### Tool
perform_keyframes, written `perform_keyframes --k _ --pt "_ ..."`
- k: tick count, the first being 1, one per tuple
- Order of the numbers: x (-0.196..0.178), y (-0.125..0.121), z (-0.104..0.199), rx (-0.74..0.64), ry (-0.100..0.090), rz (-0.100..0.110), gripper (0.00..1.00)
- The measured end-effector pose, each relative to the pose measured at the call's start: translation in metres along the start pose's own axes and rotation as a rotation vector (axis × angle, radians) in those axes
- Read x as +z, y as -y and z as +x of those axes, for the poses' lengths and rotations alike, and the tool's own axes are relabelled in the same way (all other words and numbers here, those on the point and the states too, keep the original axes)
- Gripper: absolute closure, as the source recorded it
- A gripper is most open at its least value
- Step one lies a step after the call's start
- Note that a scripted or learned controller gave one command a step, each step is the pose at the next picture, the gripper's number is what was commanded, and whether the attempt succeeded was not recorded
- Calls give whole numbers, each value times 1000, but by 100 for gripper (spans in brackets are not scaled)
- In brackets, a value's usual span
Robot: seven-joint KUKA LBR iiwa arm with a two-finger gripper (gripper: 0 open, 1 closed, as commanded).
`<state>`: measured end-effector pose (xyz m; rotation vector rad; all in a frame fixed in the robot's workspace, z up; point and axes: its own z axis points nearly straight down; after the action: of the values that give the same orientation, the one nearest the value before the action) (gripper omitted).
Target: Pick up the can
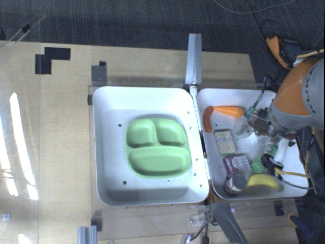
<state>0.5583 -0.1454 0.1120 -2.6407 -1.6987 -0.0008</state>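
The can [234, 183] is a small metallic cylinder standing at the front left corner of the right bin [254, 93], touching a yellow banana [264, 182] on its right. My gripper [258, 120] hangs over the bin's back right part, near the right end of an orange carrot [228, 111]. It is well apart from the can, which lies toward the front left of it. The grey arm with its orange band [294, 88] comes in from the right.
The right bin also holds a red-orange curved piece [207, 119], a patterned packet [224, 141], a purple packet [237, 163] and a green object [257, 165]. The left bin [104, 151] holds a green divided tray [157, 146]. A metal post [193, 60] stands behind the bins.
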Motion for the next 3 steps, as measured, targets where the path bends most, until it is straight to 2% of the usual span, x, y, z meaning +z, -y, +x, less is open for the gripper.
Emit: perform_keyframes --k 1,2,3 --pt "25 -10 -46 8 -3 -8 0" --pt "25 -43 -33 54 -6 -4 0" --pt "16 -44 -31 44 -7 -4 100"
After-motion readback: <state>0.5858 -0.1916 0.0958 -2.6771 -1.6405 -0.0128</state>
